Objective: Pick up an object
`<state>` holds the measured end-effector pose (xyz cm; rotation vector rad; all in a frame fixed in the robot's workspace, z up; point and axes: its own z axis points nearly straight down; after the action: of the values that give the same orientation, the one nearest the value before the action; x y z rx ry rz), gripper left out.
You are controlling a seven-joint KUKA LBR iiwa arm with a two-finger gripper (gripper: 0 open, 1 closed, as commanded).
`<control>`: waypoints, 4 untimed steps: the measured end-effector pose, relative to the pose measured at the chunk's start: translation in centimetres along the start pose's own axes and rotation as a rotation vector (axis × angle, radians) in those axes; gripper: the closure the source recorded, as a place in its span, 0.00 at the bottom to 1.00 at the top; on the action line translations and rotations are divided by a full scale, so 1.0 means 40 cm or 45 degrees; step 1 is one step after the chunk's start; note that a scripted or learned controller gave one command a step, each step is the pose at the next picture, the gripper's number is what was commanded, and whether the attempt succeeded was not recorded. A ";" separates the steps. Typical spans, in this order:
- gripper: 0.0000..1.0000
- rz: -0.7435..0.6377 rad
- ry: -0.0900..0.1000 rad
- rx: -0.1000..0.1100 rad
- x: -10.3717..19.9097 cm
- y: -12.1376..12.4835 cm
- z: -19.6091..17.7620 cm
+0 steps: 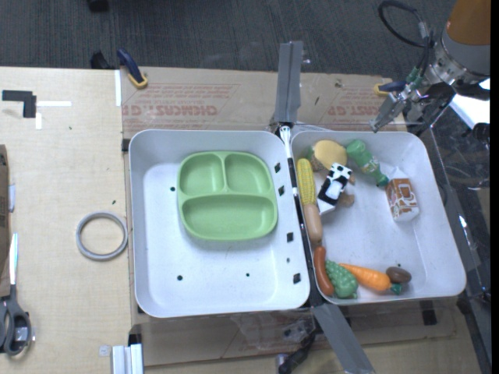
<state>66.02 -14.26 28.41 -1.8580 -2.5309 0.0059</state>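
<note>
Worktop [62, 170]: pale wood, two white bins across mid-frame, dark carpet above.
Jaws [390, 109]: upper right, above the right bin [437, 209] rim; you can't tell if they're parted or closed.
Targets: cow toy [337, 182], corn [306, 181], carrot [366, 276], carton [402, 199], all in the right bin.
Risk: toys packed along the divider; your jaws may nudge neighbours and close on nothing.

the light wooden bench [62, 178] carries two white bins, left bin [148, 232] beside right bin [437, 209], plus a tape roll [101, 234], scissors [14, 318] and brown cardboard [195, 104] behind.
</note>
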 end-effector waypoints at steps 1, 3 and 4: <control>0.00 -0.033 0.004 0.002 0.019 -0.136 0.357; 0.00 0.132 0.010 -0.003 -0.132 -0.200 0.464; 1.00 0.131 0.009 0.002 -0.136 -0.202 0.452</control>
<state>59.85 -21.89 10.39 -1.9820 -2.4272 0.0017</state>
